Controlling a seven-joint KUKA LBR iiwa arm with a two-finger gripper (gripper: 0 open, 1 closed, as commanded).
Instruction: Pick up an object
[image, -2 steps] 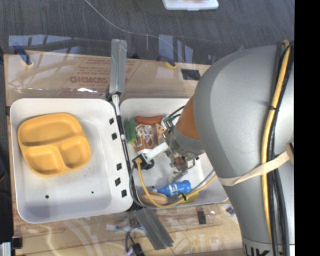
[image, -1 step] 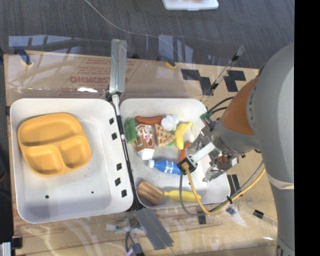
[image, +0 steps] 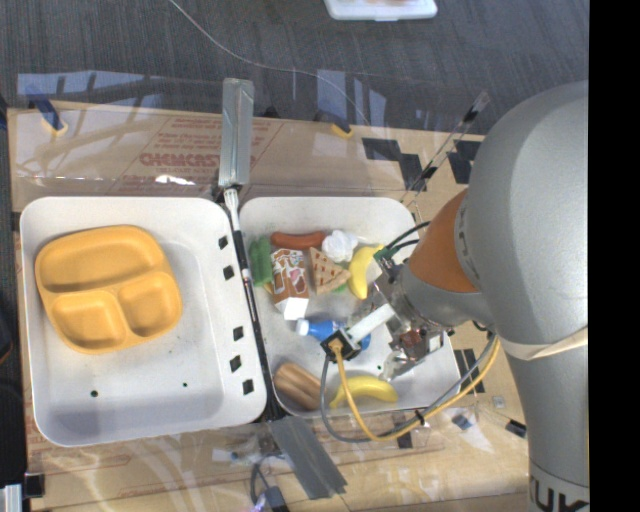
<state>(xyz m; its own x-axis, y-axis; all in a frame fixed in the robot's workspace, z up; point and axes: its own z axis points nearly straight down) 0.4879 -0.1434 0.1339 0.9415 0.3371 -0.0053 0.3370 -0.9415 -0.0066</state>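
You see the grey arm (image: 530, 250) filling the right side, its orange band (image: 440, 262) just above the wrist, reaching down into the right bin (image: 300, 212). The surface (image: 130, 140) under both bins is covered in brown card and clear film. The left bin (image: 120, 410) holds a yellow divided tray (image: 105, 287) lying flat toward its upper left corner. The right bin holds the clutter: a small carton (image: 289, 280) near the middle with a green item (image: 261, 262) at its left, a sausage (image: 297, 240) above it, a triangular wedge (image: 326, 270) just to its right, a white crumpled lump (image: 339, 243) beside the sausage, and a banana (image: 360, 270) curving next to the wrist. Lower down lie a blue piece (image: 322, 327), a bread roll (image: 297, 382) near the bin's bottom edge, and a second banana (image: 365, 391) beside it. The pincer (image: 405, 345) hangs low over the right part of this bin, between the two bananas; you cannot tell whether it is spread or pressed together, since cables and the wrist hide it.
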